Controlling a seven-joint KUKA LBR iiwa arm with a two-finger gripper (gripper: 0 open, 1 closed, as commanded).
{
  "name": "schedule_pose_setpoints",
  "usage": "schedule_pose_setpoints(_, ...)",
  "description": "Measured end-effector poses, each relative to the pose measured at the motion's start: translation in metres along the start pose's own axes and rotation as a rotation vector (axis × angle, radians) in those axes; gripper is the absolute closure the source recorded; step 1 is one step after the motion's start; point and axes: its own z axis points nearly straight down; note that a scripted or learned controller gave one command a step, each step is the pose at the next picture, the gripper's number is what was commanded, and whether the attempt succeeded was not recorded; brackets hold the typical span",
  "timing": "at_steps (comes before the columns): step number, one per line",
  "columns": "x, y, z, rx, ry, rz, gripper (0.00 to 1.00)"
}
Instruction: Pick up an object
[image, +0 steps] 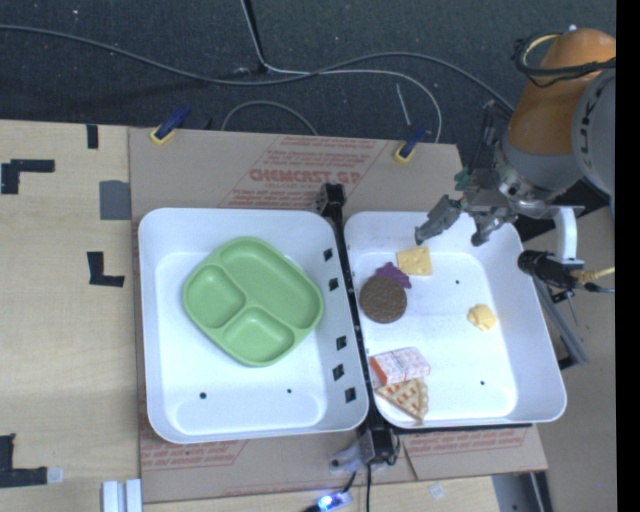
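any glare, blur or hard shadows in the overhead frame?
Camera view: even, soft light; the white bins look bright, with no sharp hotspots. Shadows under the green plate and food items are faint. The hand looks slightly soft; the small items in the right bin lack fine detail.

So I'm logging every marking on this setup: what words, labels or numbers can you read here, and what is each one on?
"CHEMCAST GP": red print on the brown sheet under the bins, behind the two bins.
Smaller red print around it: too blurred to read.
Food packet in the right bin: printing too small to read.
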Motion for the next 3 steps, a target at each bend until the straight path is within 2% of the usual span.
schedule_pose_setpoints(1,0.000,0.002,-0.007,-0.013,-0.002,-0.003,0.00)
schedule_pose_setpoints(2,0.003,0.002,0.057,-0.006,-0.001,-0.003,0.00)
schedule_pose_setpoints(3,0.001,0.006,0.103,-0.008,-0.002,-0.003,0.00)
